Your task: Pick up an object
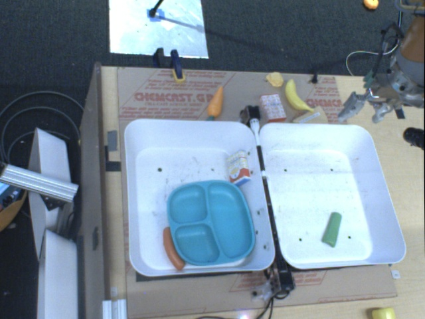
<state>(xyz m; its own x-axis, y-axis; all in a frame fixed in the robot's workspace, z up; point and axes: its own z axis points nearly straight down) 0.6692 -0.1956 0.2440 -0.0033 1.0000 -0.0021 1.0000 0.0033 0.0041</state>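
Single fixed camera, high above the bench (pixel 312 88).
Looking down at a slant, taking in both bins (pixel 143 141) whole plus surrounding floor (pixel 53 38) from fairly far off.

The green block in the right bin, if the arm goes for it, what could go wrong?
The green block lies alone near the right bin's front corner, so a miss might push it against the wall. The gripper sits beyond the bin's far rim, so its descent may clip that rim or the banana nearby.
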